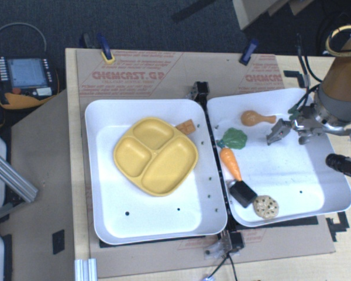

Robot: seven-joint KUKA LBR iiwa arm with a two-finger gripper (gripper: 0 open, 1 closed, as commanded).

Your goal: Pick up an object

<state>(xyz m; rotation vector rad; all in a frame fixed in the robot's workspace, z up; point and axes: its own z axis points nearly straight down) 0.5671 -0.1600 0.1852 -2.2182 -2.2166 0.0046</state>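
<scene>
Near edge of right bin (333,201): a round speckled cookie (265,206) close to the near-left corner, touching a black block (243,193) just beyond it. An orange carrot (230,164) lies along the bin's left wall, its far end by a green leafy piece (233,138). Further back, toward the far edge, a tan pear-shaped object (257,119), neck pointing right.

Left bin (99,157): a yellow divided plate (155,155) sits mid-bin, tilted diagonally; a small brown block (186,127) just beside its far-right rim.

Gripper (291,129) hangs over the right bin's far-right area, just right of the pear-shaped object, not touching it. Fingers spread apart, nothing between them. Grey arm with orange band enters from the right edge.

Bins rest on a brown board (164,69) with red print.
</scene>
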